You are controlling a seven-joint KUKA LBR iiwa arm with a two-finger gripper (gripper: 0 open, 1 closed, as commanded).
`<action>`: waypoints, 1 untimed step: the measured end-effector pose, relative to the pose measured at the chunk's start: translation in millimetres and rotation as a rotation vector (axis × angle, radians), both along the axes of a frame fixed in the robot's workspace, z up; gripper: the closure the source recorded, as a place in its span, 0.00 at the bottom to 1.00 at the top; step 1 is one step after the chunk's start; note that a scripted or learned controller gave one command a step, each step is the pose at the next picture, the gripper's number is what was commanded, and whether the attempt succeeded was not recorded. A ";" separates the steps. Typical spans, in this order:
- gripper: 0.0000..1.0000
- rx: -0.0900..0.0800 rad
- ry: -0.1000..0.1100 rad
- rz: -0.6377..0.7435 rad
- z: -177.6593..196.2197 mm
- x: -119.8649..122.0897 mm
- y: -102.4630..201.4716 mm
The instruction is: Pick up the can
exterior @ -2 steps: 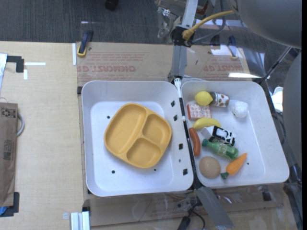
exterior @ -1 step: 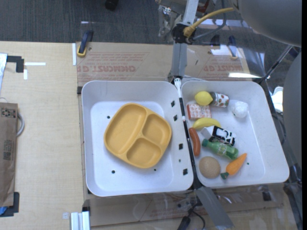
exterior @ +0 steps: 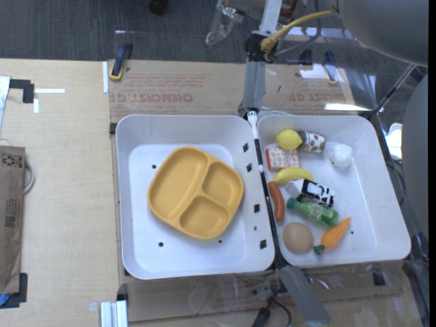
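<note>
The can [exterior: 314, 142] is small, with a red and white label. It lies on its side near the back of the right bin [exterior: 381, 182], between a yellow lemon [exterior: 289, 139] and a white round item [exterior: 340, 154]. My gripper [exterior: 222, 24] hangs high beyond the far edge of the bins, above the cardboard sheet, well back and to the left of the can. Nothing is seen held in it.
The right bin also holds a red-white packet [exterior: 282, 159], banana [exterior: 293, 175], sausage [exterior: 276, 201], green bottle [exterior: 312, 210], carrot [exterior: 334, 234] and a brown round item [exterior: 298, 238]. A yellow divided plate [exterior: 196, 192] lies in the left bin [exterior: 129, 182].
</note>
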State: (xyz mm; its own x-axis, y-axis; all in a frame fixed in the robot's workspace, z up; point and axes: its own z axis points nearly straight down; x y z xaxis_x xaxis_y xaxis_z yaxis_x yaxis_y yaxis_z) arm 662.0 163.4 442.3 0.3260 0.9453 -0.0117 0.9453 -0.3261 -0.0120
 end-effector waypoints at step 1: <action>0.00 0.003 -0.007 -0.009 -10.4 -1.8 49.3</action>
State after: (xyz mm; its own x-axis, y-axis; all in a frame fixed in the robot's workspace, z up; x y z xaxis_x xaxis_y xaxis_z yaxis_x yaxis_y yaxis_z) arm 660.2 212.7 431.9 0.3349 0.9422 -0.0061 0.9422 -0.3349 -0.0063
